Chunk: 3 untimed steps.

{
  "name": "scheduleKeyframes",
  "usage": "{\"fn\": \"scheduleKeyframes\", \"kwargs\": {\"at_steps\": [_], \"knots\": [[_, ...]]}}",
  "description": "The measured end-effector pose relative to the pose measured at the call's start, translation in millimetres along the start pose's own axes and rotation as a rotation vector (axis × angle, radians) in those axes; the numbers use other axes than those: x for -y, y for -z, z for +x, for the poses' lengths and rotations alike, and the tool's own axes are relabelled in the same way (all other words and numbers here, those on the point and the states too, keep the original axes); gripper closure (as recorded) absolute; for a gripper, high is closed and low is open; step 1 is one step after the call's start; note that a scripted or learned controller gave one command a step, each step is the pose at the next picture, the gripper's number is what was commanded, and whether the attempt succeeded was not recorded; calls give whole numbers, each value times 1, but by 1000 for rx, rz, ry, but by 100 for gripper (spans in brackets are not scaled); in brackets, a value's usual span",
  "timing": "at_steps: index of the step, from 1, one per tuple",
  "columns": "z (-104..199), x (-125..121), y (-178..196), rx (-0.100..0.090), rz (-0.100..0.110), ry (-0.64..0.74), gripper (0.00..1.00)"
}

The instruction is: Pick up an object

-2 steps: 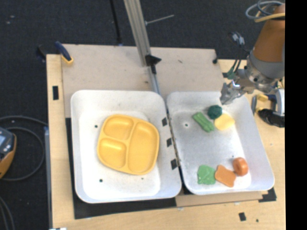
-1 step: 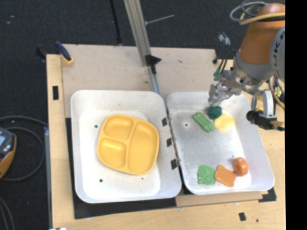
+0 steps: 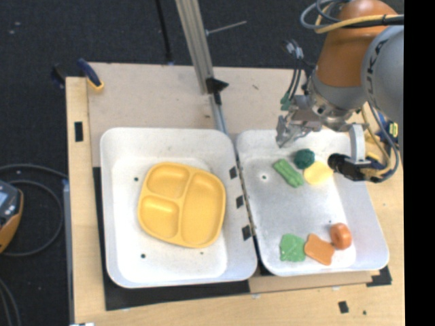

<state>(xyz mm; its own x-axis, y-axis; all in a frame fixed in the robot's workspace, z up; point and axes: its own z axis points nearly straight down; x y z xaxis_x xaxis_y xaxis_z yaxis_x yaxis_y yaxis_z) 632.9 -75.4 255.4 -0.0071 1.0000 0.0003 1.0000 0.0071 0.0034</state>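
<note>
The gripper (image 3: pixel 291 132) hangs over the far edge of the right-hand bin (image 3: pixel 360 250), and nothing sits between its fingers; whether they are spread or pinched together is too small to tell from this angle. So the pick appears not yet made: every object lies on the bin floor.

Nearest, just in front of the gripper and a little to its camera-right, is a dark green round piece (image 3: pixel 304 158). Just beside that, closer to the camera, lies a light green oblong piece (image 3: pixel 288 172), and on the dark piece's other side a yellow lump (image 3: pixel 317 174) that touches or nearly touches it. These three form the cluster almost directly beneath the fingertips (the likeliest targets, judging by position alone).

Well apart from the gripper, at the near end of the same bin, rest a flat green piece (image 3: pixel 292 248), an orange piece (image 3: pixel 319 249) and a rounder orange-red piece (image 3: pixel 340 236). Off to the gripper's camera-left, the other bin (image 3: pixel 122 263) holds a yellow divided tray (image 3: pixel 181 204).

What remains, by my reading, is everything: descend, close on one item, lift it clear.
</note>
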Motion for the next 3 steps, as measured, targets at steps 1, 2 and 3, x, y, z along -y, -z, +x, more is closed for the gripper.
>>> {"fn": "scheduleKeyframes", "kwargs": {"at_steps": [1, 2, 3], "knots": [[43, -3, -6, 0, 4, -1, 100], [96, -3, -19, 0, 4, 0, 100], [145, -1, -27, 0, 5, -1, 100]]}}
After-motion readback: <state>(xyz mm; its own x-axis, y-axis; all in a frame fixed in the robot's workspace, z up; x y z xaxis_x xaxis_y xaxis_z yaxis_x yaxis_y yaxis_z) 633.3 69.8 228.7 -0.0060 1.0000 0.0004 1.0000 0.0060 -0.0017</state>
